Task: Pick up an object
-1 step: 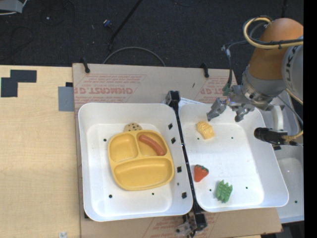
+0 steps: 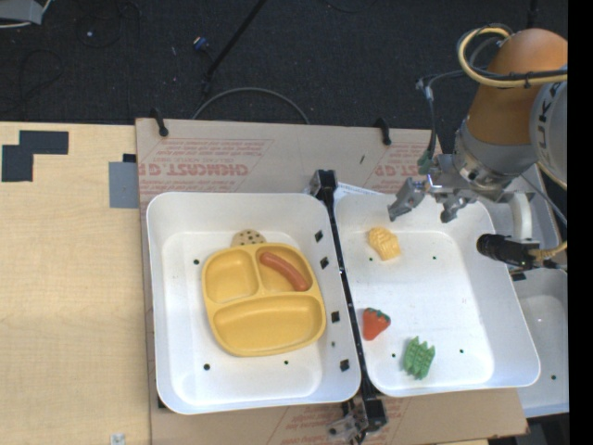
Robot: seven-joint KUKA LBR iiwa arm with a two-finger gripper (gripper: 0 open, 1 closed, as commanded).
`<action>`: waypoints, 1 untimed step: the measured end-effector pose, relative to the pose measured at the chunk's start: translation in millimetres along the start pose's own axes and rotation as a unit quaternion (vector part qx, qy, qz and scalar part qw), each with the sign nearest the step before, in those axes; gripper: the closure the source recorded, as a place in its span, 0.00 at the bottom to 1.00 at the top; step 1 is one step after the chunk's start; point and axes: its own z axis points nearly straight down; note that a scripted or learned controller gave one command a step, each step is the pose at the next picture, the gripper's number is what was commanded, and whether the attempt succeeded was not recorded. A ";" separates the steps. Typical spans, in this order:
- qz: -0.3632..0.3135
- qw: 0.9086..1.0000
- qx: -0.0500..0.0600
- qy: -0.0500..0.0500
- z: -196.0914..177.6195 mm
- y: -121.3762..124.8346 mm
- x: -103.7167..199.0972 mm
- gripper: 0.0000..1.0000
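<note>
Overhead, two-finger gripper (image 2: 428, 202) poised with fingers spread wide and nothing between them, above right white bin's far rim (image 2: 482, 213). Nearest candidate, small yellow ridged block (image 2: 384, 244), just beside; red strawberry-like toy (image 2: 374, 324) and green spiky piece (image 2: 418, 357) well apart, nearer.

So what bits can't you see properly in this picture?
- Cookie, camera view: its lower part is hidden behind the yellow divided tray.
- Arm, camera view: cut off by the right edge.
- Green toy in the right bin: too small to name.
- Yellow toy: too small and blurry to identify.
</note>
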 end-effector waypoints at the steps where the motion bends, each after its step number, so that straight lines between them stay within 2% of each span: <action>1: 0.000 1.000 0.003 0.000 61.1 -6.1 7.3 0.00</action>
